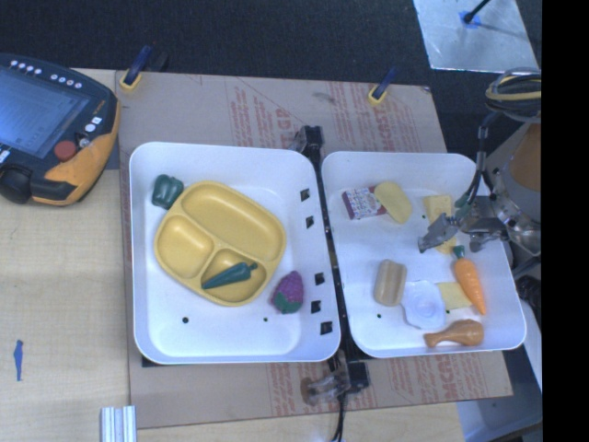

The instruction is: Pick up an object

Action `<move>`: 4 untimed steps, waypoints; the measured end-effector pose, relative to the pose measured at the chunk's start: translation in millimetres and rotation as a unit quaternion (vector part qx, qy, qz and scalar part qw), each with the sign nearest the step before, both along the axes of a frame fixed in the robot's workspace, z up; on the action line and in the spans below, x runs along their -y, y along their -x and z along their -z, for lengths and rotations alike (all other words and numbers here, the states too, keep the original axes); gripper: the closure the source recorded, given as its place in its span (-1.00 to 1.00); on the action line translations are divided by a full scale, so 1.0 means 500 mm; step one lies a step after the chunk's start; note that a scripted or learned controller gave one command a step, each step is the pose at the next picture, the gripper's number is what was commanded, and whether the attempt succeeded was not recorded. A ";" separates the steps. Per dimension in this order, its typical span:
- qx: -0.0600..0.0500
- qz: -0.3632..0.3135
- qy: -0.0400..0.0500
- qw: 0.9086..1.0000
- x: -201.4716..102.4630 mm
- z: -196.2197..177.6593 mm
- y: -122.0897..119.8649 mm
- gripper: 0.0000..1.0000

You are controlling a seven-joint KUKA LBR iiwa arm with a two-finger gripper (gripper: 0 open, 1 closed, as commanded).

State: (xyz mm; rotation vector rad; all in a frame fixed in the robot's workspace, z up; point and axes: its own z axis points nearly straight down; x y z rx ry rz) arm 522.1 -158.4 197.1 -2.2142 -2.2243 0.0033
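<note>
Carrot (470,284) lies at the right bin's (359,334) right side, just near of the gripper (453,229) — fingers spread apart, clasping nothing — above yellow pieces.

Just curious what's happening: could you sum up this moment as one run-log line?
hand: over right bin, open | nearest: carrot | held: nothing | left bin: yellow plate

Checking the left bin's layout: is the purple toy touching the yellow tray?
Apart. The camera view shows a strip of white bin floor between the purple toy and the yellow tray rim.
</note>
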 end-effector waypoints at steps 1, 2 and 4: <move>-0.002 -0.004 -0.001 1.000 -0.131 0.178 -0.091 -1.00; -0.003 0.001 0.000 1.000 -0.099 0.213 0.055 -1.00; 0.006 -0.004 -0.001 1.000 -0.260 0.000 -0.028 1.00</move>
